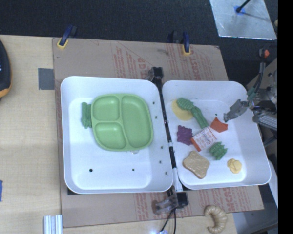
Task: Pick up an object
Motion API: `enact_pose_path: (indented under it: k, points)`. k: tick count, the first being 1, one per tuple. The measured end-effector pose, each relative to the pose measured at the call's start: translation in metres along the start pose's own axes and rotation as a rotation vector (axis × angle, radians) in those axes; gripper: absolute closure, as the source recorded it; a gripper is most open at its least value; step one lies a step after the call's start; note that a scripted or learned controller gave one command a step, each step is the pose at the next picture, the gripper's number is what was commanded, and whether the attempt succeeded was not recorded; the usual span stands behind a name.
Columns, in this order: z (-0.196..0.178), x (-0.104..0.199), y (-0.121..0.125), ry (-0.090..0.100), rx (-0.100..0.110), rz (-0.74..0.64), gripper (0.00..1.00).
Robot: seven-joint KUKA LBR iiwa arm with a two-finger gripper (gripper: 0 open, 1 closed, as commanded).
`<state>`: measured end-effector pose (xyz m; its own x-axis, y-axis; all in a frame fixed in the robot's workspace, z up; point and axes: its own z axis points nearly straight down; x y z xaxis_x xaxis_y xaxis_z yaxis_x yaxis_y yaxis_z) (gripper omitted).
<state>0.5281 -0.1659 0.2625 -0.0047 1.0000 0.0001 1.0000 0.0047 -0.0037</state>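
Looking down at the bench (24, 145), we see two white bins side by side. The left bin (73, 169) carries a green divided plate (122, 122) with a dark green piece (85, 114) just beside its left edge.

The right bin (254, 165) has the pickable items. A long green vegetable-like piece (193, 111) runs diagonally, its long axis going from upper left to lower right, with its upper end lying over a yellow round piece (181, 112). A red piece (219, 125) sits near the bin's middle right, just below the pincer. Below it: a purple cluster (184, 135), a red-and-white packet (204, 139) tilted on a diagonal, a small green leafy piece (218, 151), a tan toast-shaped slice (196, 164) and a small yellow piece (235, 165) near the lower right corner.

The pincer (233, 112) reaches in from the right over the right bin's upper right area, pointing down-left toward the red piece. We can't tell whether its tips are apart or together; nothing shows between them.

A tan croissant-shaped item (216, 217) lies on the cardboard (136, 52) outside the bins, below the right bin.
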Motion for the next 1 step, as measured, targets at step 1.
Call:
enact_pose_path:
  k: [1]
  points:
    - [0.1113, -0.0102, -0.0026, 0.002, 0.007, 0.0, 0.0]
